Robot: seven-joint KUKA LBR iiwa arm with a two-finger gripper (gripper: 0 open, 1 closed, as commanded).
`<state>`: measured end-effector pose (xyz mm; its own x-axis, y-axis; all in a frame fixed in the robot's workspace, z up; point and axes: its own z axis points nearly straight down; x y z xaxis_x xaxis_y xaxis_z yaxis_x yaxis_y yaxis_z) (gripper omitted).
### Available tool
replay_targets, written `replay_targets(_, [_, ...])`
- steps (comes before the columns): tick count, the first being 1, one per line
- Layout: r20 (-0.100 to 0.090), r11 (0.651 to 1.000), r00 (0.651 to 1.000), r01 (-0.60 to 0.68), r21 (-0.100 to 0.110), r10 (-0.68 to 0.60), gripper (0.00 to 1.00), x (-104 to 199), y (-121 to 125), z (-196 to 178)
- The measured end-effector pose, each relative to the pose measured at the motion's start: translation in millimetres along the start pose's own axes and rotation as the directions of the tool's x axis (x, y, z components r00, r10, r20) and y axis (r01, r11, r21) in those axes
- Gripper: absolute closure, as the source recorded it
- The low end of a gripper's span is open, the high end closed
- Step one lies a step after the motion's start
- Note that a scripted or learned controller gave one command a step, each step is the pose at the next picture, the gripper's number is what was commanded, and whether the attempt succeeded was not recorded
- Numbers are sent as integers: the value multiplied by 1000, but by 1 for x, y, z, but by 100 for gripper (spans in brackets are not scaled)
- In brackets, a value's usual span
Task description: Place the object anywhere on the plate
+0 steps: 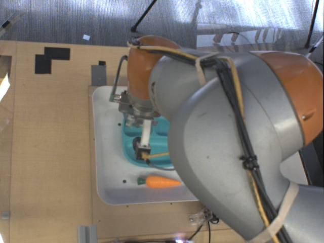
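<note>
Camera view: carrot (159,181) beside teal plate (127,145), apart from end effector (136,121) above plate, grip indiscernible.

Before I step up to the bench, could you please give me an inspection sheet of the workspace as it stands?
Surface: white bin on a wooden bench.
Job's things: the carrot lies on the bin floor near the front wall, apart from the teal plate and not on it.
Clutter: nothing seen in the bin; black patches and a grey block sit on the bench.
Grippers: the gripper hangs above the plate, away from the carrot.
Cables: black and yellow cables run along the arm.
Surroundings: grey carpet and black stand legs beyond the bench.
</note>
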<state>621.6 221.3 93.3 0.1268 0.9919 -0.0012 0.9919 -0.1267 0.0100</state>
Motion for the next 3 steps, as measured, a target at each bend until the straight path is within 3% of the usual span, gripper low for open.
replay_targets(1, [12, 994, 995, -103, 22, 102, 100, 17, 46, 2])
replay_targets(3, [8, 991, 991, 131, 19, -131, 100, 16, 44, -6])
